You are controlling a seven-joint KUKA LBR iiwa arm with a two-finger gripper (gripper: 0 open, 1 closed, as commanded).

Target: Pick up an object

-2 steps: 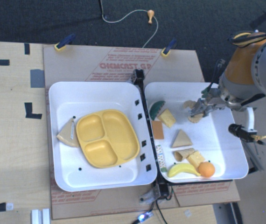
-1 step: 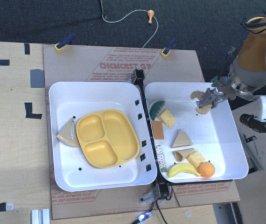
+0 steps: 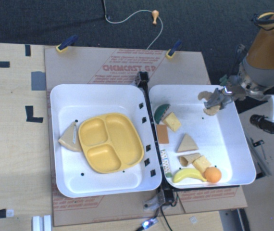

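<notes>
The gripper (image 3: 213, 100) sits over the right bin's (image 3: 233, 143) far right corner, at about two o'clock from that bin's middle. A small tan piece (image 3: 212, 110) lies right under its fingers; whether they pinch it or merely hover over it, I cannot tell, nor whether they are spread or pressed together. The grey arm with its orange band (image 3: 263, 49) comes in from three o'clock.

Lower in the same bin, loose food pieces lie scattered: a green piece (image 3: 161, 110) at ten o'clock, a yellow block (image 3: 172, 121) just beside it, an orange-brown slab (image 3: 162, 134) along the left wall, a tan wedge (image 3: 187, 143) near the middle, and at six o'clock a banana (image 3: 187, 176) touching an orange (image 3: 213, 175), with a second yellow block (image 3: 201, 163) just above them.

The left bin (image 3: 69, 105) holds a yellow divided plate (image 3: 110, 142) with a beige wedge (image 3: 69, 138) at its nine o'clock edge.

Both bins rest on a cardboard sheet (image 3: 127, 66) held by two blue and yellow clamps (image 3: 67, 43) at twelve o'clock, on a pale wooden bench (image 3: 12, 143). Beyond lies dark carpet (image 3: 41, 8) with a thin white cord (image 3: 132, 16) across it.
</notes>
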